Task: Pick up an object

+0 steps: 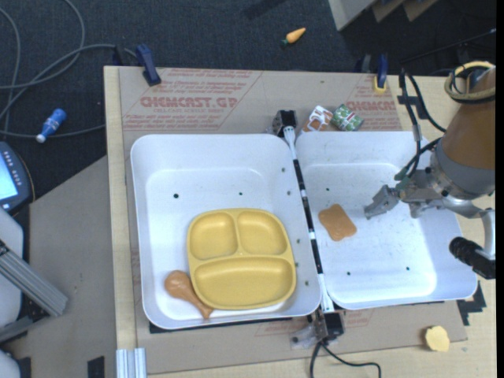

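No pick yet: tool hangs spread, nothing in it, right of centre, just beside the tan piece lying in the right bin. Descent and closing are left.

From here I can't make out the gripper fingertips: they blur into a grey cluster over the right bin, so their spacing is unreadable. The arm runs off the right edge, and it covers part of that bin's far right rim. The drumstick in the left bin has its thick end tucked under the plate. Two small packets on the board behind the bins are too small to identify. A screen is cut by the left edge.
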